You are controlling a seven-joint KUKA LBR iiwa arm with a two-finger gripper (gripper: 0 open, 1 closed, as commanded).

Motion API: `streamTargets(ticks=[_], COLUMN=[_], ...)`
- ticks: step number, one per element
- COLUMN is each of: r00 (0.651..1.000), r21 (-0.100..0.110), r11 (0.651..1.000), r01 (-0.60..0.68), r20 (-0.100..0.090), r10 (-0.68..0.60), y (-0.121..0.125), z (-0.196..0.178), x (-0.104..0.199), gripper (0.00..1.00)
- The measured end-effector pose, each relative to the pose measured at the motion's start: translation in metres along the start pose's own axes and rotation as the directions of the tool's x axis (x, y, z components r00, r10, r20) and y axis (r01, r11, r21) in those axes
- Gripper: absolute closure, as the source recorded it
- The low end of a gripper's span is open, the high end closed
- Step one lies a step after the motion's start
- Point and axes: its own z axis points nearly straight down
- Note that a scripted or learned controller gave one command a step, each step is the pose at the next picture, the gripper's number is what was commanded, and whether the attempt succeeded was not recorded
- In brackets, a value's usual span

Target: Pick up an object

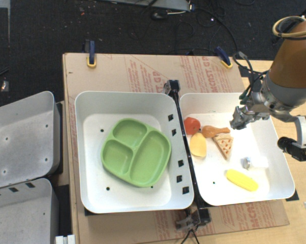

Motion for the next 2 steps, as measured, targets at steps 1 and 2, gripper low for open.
streamTargets(ticks=[1, 2], r00=[1.0, 1.0], r21=[-0.003, -0.001], r11=[1.0, 1.0], r01=[0.001, 0.002], r20=[0.0, 0.001], r10=[-0.001, -0.002], y=[0.018, 0.035], z=[-0.007, 0.009], x=[0.053, 0.108], gripper=[1.0, 1.0])
